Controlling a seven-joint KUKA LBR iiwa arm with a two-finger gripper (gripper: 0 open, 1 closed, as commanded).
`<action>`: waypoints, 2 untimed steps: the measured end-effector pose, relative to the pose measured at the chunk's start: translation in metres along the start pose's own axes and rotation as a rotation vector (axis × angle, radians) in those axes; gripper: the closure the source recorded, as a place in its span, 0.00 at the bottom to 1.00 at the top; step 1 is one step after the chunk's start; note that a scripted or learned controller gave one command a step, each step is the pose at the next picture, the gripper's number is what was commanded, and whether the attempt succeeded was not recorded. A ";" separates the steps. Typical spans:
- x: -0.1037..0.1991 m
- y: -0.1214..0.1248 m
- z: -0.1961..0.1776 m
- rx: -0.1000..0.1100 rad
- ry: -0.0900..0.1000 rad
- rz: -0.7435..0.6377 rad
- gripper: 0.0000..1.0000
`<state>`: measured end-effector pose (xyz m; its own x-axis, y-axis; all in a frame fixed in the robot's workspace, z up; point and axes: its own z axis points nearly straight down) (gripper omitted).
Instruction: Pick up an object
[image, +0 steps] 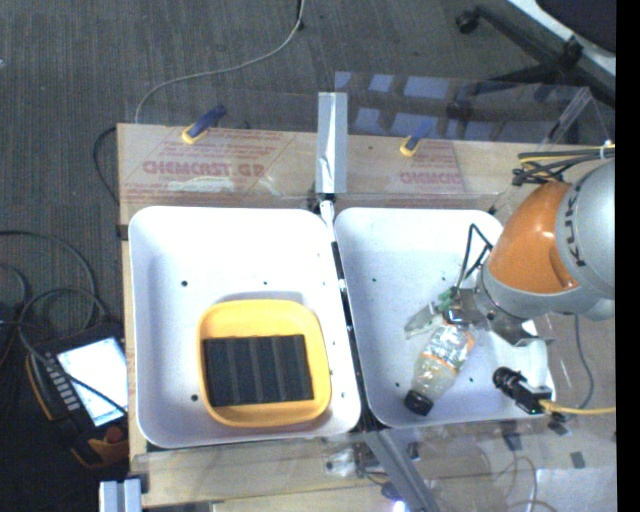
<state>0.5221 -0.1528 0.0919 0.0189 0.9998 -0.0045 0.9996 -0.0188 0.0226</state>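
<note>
Reaching in from the right with a grey arm banded in orange, and hanging over the right-hand shallow white bin. Bringing the two-finger gripper right at the upper end of a clear plastic bottle with a black cap. Lying on its side in the near half of that bin, slanting, pointing the cap down toward the near wall and the other end up under the gripper. Not showing whether touching or just apart there. Not being possible to tell whether the claw is open, closed or gripping the bottle, with the wrist masking it from above. Holding, in the left-hand shallow white bin, a rounded-square yellow plastic tray with a black ribbed panel, sitting toward the near side and well apart from the bottle. Standing side by side, both bins, on a brown board printed with red lettering, with two blue-and-yellow clamps gripping its far edge.
</note>
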 end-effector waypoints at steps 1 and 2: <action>0.045 0.032 0.001 0.004 -0.002 -0.123 0.00; 0.066 0.043 -0.088 0.027 0.002 0.014 0.00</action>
<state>0.5643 -0.0874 0.1807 0.0333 0.9994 -0.0019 0.9994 -0.0333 -0.0045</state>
